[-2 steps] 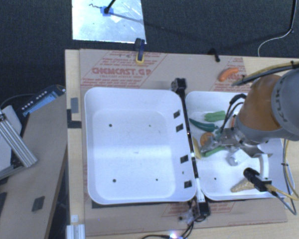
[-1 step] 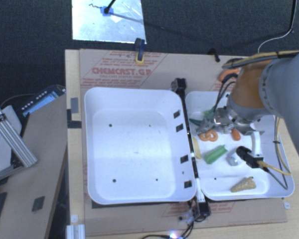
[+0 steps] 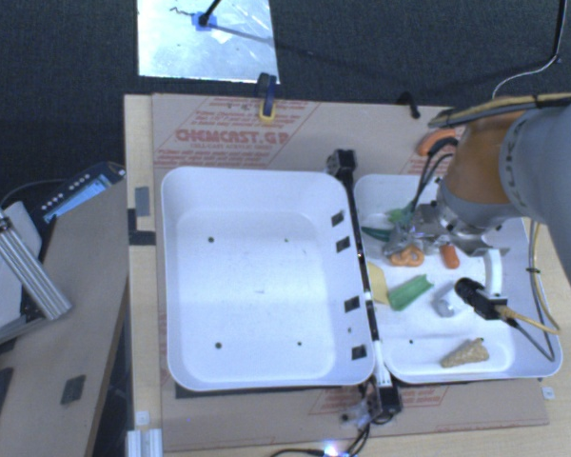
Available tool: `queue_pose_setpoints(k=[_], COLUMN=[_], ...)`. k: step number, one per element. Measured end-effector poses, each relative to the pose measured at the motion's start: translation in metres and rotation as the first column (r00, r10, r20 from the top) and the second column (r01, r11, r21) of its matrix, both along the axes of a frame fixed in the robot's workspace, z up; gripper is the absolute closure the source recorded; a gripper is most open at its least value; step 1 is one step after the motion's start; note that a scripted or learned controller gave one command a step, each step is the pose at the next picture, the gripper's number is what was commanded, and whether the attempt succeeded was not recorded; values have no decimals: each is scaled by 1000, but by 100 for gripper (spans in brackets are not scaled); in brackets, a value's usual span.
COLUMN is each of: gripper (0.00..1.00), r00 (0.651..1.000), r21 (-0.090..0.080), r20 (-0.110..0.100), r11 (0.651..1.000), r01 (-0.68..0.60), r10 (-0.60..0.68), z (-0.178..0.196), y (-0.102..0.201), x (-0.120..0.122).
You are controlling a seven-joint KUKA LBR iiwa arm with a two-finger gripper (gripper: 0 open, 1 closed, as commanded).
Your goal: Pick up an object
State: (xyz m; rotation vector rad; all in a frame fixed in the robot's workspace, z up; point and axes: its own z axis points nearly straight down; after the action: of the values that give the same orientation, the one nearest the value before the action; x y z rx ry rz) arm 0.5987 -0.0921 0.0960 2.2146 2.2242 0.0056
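Overhead, I see a wooden bench [image 3: 219,127] on dark carpet, bearing two white bins: the left bin [image 3: 257,279] and the right bin [image 3: 523,350]. My arm [image 3: 514,165] reaches over the right bin. Its gripper [image 3: 411,238] sits low among a green piece [image 3: 409,290], an orange piece [image 3: 450,255] and a tan piece [image 3: 465,353]. Whether it grips anything, I cannot tell.
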Motion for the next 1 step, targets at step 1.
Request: queue_pose_setpoints(k=[1], gripper=[100], r00=[1000], r21=[2], r20=[9], r11=[1000], r01=[-7], r10=[7], z=[95], y=[62], x=[29])
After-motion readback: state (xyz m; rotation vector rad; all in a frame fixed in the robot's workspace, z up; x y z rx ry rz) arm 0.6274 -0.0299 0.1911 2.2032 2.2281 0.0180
